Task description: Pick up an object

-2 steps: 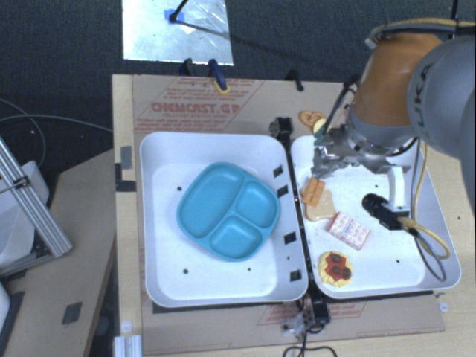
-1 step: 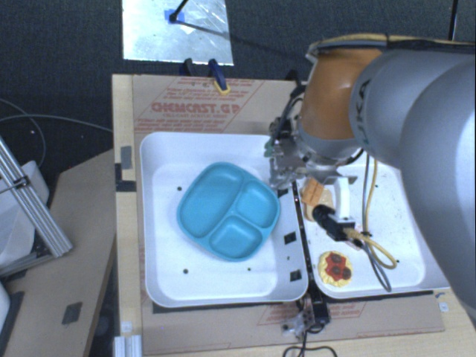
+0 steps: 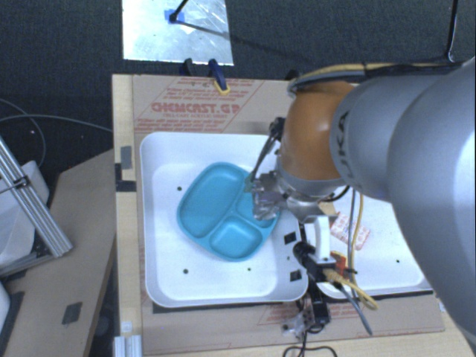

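A light blue divided plate (image 3: 219, 210), glossy plastic with rounded compartments, lies tilted in the left white bin (image 3: 160, 274), just left of the gripper (image 3: 262, 203), whose metal end sits at the plate's right rim; its hold cannot be made out. The grey arm (image 3: 401, 132) with its orange band covers most of the right bin (image 3: 401, 270). Red lettering on the cardboard sheet (image 3: 195, 106) behind reads roughly "CHEMCAST GP". Dark carpet (image 3: 59, 43) surrounds the bench.
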`<state>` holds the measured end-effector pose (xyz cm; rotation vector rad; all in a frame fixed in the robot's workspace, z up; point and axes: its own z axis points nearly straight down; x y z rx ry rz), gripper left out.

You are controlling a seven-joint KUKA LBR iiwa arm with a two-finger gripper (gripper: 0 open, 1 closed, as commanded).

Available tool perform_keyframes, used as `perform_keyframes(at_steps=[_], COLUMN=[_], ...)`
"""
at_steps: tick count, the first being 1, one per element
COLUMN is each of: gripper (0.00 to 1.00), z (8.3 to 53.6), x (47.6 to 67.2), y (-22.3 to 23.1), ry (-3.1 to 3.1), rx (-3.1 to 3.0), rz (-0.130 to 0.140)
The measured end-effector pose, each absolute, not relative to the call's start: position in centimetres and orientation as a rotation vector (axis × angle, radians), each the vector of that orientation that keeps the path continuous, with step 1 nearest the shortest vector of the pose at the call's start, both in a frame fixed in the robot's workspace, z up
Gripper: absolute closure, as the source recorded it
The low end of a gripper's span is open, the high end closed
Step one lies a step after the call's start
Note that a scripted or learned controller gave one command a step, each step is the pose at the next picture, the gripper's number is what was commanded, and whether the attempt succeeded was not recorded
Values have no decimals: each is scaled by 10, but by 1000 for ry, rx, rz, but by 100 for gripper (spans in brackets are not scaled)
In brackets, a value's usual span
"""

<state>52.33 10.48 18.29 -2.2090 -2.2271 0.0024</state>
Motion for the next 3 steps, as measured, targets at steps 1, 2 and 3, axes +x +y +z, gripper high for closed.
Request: perform_keyframes(at_steps=[1,2,3], gripper=[100,100,100], z=[368,298,169], x=[515,506,578], y=[106,175,135], ry=[-2236,-2229,-2216], rx=[-2222,-2207,-2225], rz=[-29,4,13])
